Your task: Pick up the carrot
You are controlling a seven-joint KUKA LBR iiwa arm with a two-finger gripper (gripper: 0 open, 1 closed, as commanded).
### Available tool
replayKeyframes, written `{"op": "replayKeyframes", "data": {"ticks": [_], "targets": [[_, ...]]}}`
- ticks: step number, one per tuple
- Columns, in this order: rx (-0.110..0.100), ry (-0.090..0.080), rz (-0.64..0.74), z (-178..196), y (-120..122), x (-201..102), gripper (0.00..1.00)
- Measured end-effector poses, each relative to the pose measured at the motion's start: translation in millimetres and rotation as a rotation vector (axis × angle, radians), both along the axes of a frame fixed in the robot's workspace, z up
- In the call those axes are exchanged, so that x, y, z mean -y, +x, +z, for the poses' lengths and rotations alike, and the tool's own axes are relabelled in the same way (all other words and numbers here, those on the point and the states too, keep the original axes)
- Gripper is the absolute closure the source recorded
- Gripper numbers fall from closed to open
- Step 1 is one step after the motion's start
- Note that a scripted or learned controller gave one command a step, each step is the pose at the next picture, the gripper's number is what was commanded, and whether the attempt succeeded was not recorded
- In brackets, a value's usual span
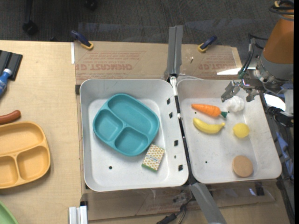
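One camera is fixed above the bench [42, 78] and looks down at a slant, taking in both white bins, the left bin [88, 139] and the right bin [268, 148], side by side. It stands far enough back to show bare bench at the left and dark floor [140, 8] along the top. The arm [280, 45] enters from the right edge.

Worktop [42, 73]: light wood. Directly on it: two white bins, left bin [88, 139] and right bin [266, 171], touching side by side over brown cardboard [121, 62]; a yellow divided tray [21, 155]; a sausage [9, 117].
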State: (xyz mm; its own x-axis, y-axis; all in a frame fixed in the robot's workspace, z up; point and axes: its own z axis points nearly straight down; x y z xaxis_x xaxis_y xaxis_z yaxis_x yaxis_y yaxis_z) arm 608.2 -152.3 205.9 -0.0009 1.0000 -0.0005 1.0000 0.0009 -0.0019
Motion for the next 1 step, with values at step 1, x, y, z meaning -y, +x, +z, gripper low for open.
{"op": "replayKeyframes", "data": {"ticks": [1], "targets": [[0.001, 0.000, -0.066, -114.2, 14.6, -33.2, 0.00]]}}
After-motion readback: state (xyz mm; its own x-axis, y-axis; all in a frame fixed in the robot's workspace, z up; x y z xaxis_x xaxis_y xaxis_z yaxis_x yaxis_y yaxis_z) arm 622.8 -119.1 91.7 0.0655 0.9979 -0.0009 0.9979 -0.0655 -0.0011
